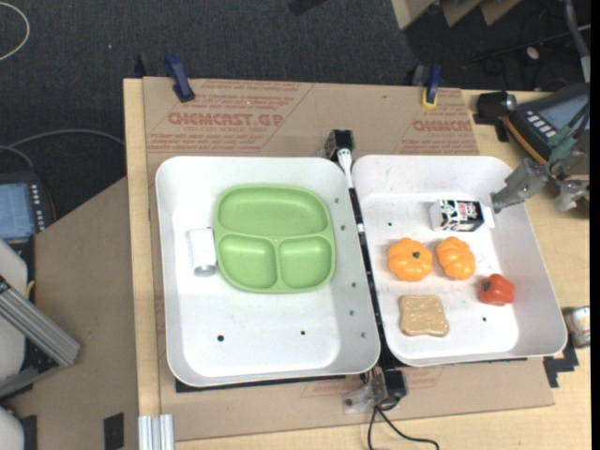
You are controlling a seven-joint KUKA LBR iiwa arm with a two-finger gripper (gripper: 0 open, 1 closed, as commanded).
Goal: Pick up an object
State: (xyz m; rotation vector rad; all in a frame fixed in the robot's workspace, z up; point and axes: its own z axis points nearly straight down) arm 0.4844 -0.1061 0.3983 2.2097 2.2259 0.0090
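Note:
The right bin (525, 251) holds a small black-and-white carton (459, 215) near its back. In front of the carton are two orange pumpkins (410, 259) (456, 257), with a red pepper (497, 290) to their right. A slice of toast (424, 315) lies near the bin's front. My gripper (516, 188) reaches in over the right bin's back right rim. Its tip is just right of the carton and apart from it, and I see nothing held in it.
The left bin (187, 326) bears a green three-section plate (274, 238) and a small white cylinder (202, 250) to the plate's left. A black divider clamp (339, 142) sits between the bins at the back. Blue and yellow clamps (178, 77) (431, 90) grip the board's far edge.

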